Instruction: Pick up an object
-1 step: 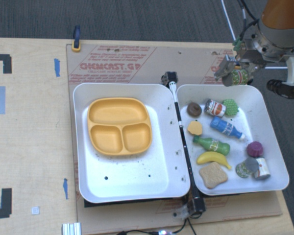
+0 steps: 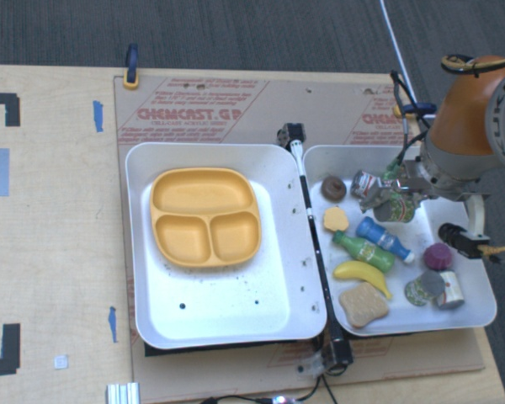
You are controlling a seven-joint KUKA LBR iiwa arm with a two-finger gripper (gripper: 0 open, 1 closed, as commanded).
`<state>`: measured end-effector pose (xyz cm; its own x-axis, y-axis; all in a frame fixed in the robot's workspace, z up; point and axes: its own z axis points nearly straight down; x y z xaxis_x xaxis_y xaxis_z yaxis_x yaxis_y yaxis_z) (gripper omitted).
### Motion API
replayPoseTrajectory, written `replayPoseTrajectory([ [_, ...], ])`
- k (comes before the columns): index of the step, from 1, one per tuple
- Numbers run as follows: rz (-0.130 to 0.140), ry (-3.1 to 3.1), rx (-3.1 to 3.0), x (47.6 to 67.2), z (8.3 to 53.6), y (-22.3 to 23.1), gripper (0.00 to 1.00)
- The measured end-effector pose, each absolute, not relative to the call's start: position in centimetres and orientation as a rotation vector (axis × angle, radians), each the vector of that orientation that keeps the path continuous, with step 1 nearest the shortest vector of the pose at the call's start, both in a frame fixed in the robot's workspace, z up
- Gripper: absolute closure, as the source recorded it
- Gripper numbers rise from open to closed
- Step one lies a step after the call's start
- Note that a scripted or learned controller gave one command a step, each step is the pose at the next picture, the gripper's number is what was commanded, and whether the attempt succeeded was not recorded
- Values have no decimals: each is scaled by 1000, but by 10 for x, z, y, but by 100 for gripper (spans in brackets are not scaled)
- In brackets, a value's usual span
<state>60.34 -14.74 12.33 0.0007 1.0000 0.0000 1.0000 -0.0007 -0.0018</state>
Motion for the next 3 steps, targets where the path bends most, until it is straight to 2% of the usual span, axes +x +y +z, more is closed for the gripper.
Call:
replayPoseTrajectory([
  [1, -5, -2224, -2224, 564, 87, -121, 0],
  [2, -11, -2228, -2228, 566, 98, -121, 100],
  [3, -3, -2224, -2220, 542, 185, -53, 100],
])
